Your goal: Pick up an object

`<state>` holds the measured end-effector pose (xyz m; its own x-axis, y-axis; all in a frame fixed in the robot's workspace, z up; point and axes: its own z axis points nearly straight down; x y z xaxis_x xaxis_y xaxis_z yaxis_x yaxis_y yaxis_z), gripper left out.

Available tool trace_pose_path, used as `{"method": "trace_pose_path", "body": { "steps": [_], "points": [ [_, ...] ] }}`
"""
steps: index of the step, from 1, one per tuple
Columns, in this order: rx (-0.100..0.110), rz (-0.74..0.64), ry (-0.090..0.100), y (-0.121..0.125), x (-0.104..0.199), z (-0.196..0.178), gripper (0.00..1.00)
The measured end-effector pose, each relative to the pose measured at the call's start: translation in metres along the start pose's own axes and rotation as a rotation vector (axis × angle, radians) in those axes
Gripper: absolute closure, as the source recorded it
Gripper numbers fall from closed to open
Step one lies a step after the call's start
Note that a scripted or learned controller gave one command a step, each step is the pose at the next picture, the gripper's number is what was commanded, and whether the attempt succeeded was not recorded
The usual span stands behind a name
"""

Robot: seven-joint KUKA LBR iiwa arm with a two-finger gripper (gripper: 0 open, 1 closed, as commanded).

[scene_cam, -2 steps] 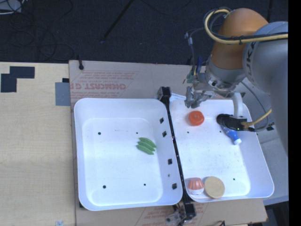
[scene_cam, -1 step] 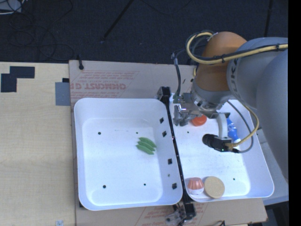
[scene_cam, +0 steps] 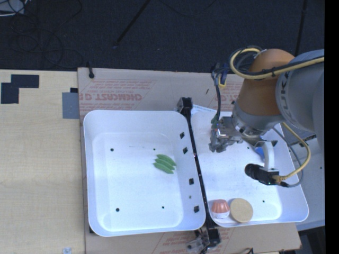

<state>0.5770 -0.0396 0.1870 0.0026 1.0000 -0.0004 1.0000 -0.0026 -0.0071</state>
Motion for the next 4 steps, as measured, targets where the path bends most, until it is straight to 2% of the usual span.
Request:
{"method": "trace_pose_path", "body": {
  "steps": [1,2,3,4],
  "points": [
    [-0.003,0.0,0.001,0.002,0.001,0.0,0.0],
    [0.0,0.0,-0.001,0.028,-0.05,0.087,0.0],
    [-0.008,-0.003,-0.001,0.069,-0.082,0.093,0.0],
    [0.011,-0.001,0.003,0.064,-0.082,0.085,1.0]
  ]
}}
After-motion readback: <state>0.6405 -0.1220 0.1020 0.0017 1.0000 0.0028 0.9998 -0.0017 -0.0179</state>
